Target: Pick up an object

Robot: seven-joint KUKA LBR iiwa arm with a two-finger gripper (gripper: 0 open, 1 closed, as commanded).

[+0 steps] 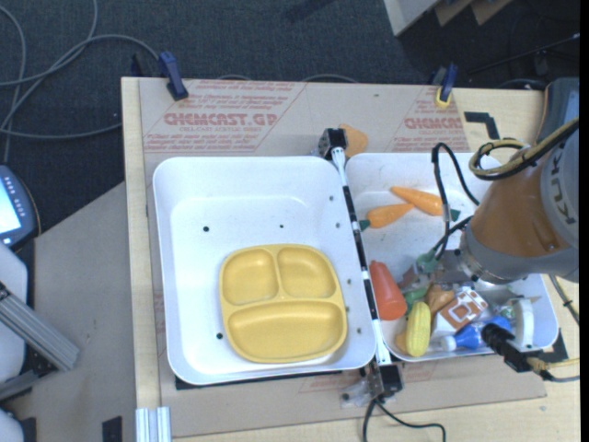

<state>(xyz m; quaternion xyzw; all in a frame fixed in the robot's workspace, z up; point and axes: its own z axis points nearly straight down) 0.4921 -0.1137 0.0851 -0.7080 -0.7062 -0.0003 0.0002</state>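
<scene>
Nearest edge of the bench: a black cable clip sits at the seam between the two bins, with a cord trailing off the bottom.

Left bin (184, 247): holds a yellow divided plate (282, 302), three compartments, lying flat toward the near side. No writing on it.

Right bin (386, 168): the near half is crowded. A yellow corn cob (417, 329) lies by the near rim, a red pepper-shaped toy (386, 291) just beside the divider, and a small orange-and-white printed box (463, 309) next to a blue piece (469, 337). The box's print is too small to read. Something green sits among them, partly covered; cannot identify it.

The arm (520, 219) comes in from the right and hangs over this clutter. The gripper (440, 279) is down among the toys, hidden under the wrist and cables; cannot tell how far the jaws stand apart or whether anything is in them.

Farther in the same bin: two orange carrots (416, 199) lie touching, on bare white floor.

Beyond the bins: an orange object peeks over the divider's far end. The board underneath reads "CHEMCAST GP" (219, 118) in red, repeated at right but cut off by the arm. Two blue clamps (172, 74) hold the far edge.
</scene>
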